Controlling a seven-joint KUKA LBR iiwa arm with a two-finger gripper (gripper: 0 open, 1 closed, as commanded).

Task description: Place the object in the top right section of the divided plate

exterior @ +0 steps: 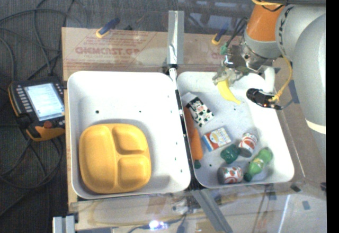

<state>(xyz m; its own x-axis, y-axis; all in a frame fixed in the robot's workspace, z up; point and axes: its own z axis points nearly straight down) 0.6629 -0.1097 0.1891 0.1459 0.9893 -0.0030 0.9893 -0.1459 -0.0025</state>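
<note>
A yellow divided plate (pixel 114 158) lies in the front left of the left bin (pixel 85 86); its top right section (pixel 130 139) holds nothing. My gripper (pixel 229 77) is over the back of the right bin (pixel 280 136), pointing down. A yellow banana (pixel 230 92) hangs just below it, its upper end between the fingers, which are shut on it. The banana's lower end points toward the bin's middle.
The right bin also holds a black-and-white spotted box (pixel 199 110), a carrot (pixel 194 141) along the left wall, a small carton (pixel 216 138), a dark green piece (pixel 229 153), two cans (pixel 247 143) (pixel 230 175) and a green bottle (pixel 258 162). A divider wall (pixel 180 115) separates the bins.
</note>
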